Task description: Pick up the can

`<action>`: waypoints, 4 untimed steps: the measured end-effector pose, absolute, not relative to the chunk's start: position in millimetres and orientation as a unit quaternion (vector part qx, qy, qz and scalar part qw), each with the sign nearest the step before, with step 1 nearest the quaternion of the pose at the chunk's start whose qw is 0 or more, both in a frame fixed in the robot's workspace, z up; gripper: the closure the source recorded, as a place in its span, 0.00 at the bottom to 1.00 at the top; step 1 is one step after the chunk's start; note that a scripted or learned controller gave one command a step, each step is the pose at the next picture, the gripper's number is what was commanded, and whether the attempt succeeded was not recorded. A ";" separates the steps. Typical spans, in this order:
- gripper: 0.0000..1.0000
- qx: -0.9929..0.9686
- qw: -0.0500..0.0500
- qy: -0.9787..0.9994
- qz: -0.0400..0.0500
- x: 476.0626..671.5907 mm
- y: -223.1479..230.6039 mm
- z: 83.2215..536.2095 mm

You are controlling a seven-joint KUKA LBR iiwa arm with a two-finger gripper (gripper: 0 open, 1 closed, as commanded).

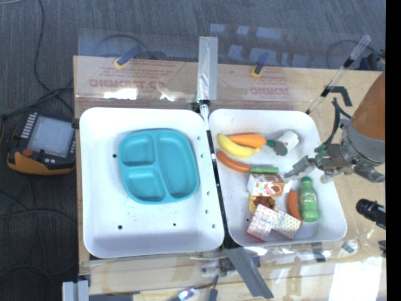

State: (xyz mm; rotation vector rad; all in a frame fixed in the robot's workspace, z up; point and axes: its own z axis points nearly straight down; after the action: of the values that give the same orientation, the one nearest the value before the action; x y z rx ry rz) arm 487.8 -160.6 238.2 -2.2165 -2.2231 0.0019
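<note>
Two bins [88, 187] side by side; we saw the can [288, 140] lying tipped at the far side of the right one, just right of the carrot [249, 141] and banana [233, 148]. Gripper [307, 165] hung over that bin's right half, near the can but apart from it, above the green bottle [307, 200]; fingers spread, nothing between them. Left bin held a blue divided tray [158, 165]

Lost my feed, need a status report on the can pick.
Tool hovering over right bin, holding nothing. Can lying near the carrot, ungrasped. Bottle below tool.
</note>
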 end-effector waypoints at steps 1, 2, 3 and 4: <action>0.00 -0.709 0.002 -0.705 0.000 493.1 -169.4 227.1; 1.00 -0.709 0.002 -0.705 0.001 493.8 -168.6 235.7; 1.00 -0.905 0.000 -0.425 0.002 484.1 -143.1 255.1; 1.00 -0.772 0.000 -0.635 0.001 484.4 -107.3 262.1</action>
State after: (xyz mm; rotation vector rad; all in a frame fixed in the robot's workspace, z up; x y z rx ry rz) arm 484.4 -107.3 262.1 -2.4254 -1.9953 0.0038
